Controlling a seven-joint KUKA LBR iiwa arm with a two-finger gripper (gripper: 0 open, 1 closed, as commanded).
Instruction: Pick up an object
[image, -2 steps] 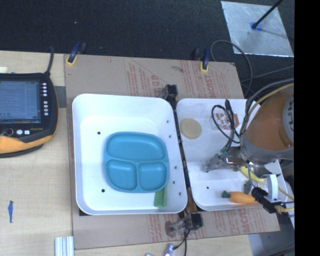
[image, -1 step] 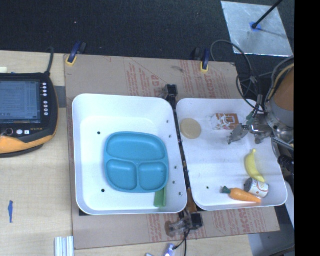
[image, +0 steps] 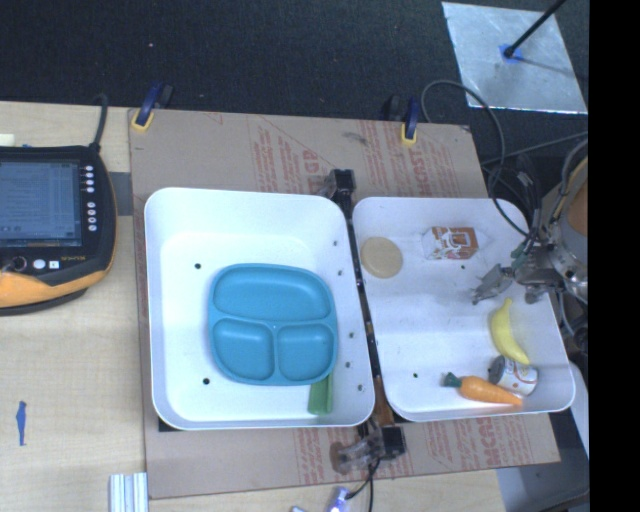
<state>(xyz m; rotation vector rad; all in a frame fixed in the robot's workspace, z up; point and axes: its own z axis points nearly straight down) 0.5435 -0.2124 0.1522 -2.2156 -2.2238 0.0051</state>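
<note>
Light wood bench with a brown cardboard sheet clamped on top, dark floor behind. Two shallow white plastic bins sit side by side on the cardboard.

Left bin: one blue plate, smooth plastic, rounded, three compartments, roughly centred. One small green piece just beside the plate's near right corner, against the bin wall.

Right bin, five things, placed relative to the banana. One banana, yellow, curved, near the bin's right wall. One carrot, orange, tapered, green tip, just in front of the banana. One small round white item touching the carrot's right end. One flat round tan disc, well left and behind. One crinkly packet, white with red-brown print, behind the banana.

Gripper just behind the banana at the right wall, grey metal fingers spread apart, nothing between them.

One teach pendant, orange-black with a screen, far left on the bench.
</note>
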